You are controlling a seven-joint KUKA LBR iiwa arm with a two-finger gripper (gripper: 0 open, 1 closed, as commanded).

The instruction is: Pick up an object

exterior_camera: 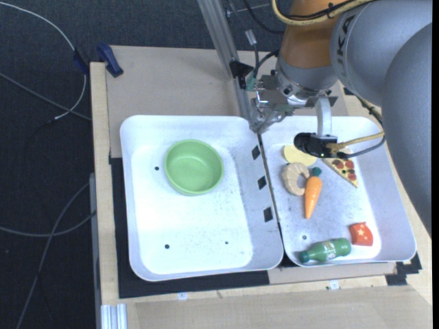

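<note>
Orange, tapering and topped with a small green stalk end, the toy carrot [312, 196] lies in the right bin [392, 211], near its middle, point towards the near edge. Touching it at the stalk end is a beige, curled piece [295, 178] of ridged appearance; what food it imitates cannot be told. Behind that lies a pale yellow slice [295, 155], and just beside the carrot's top, towards the outer wall, a pizza slice [345, 170] with red spots. A red piece [361, 234] sits near the bin's near right corner. A green bottle [325, 251] lies on its side along the near wall; it carries a pale band about its middle, and any writing on it is too small to read. The left bin [137, 204] holds a light green bowl [194, 166], upright, in its far half. The claw [263, 117] stands at the far end of the rims where the two bins meet, well apart from the carrot. Whether the claw is released or clenched cannot be told. Both bins rest on a pale wooden table [171, 81].
</note>
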